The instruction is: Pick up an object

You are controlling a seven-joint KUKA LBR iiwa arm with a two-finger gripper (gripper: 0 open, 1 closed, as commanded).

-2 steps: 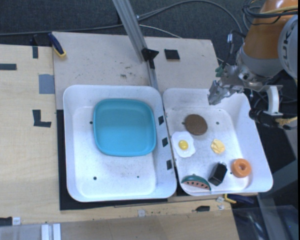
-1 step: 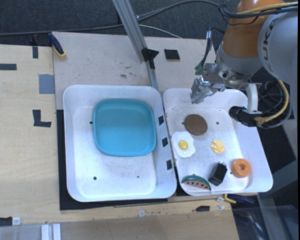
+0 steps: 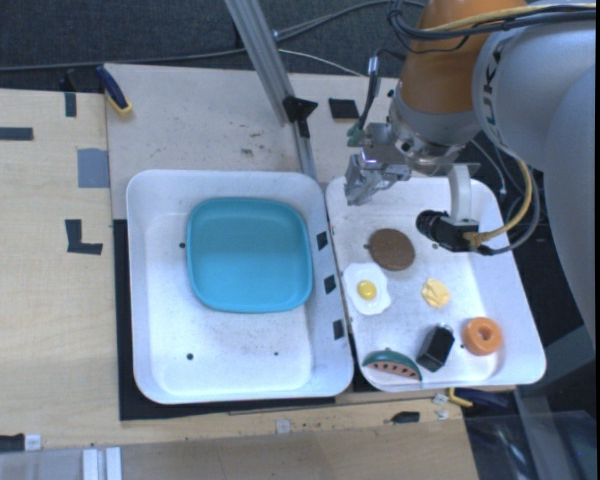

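Overhead view: the gripper [image 3: 361,190] hangs over the far left corner of the right bin [image 3: 510,298], nothing between its fingers; whether they are apart or together cannot be told. Nearest, just below and right of the fingers, lies a brown disc [image 3: 391,249], then a fried egg [image 3: 366,292]. Farther off lie a yellow piece [image 3: 436,293], black block [image 3: 436,347], doughnut [image 3: 482,335] and watermelon slice [image 3: 393,367]; the left bin [image 3: 150,298] holds a blue plate [image 3: 248,254].

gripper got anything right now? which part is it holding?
Nothing held. The gripper hangs over the right bin's back left corner, apart from the brown disc.
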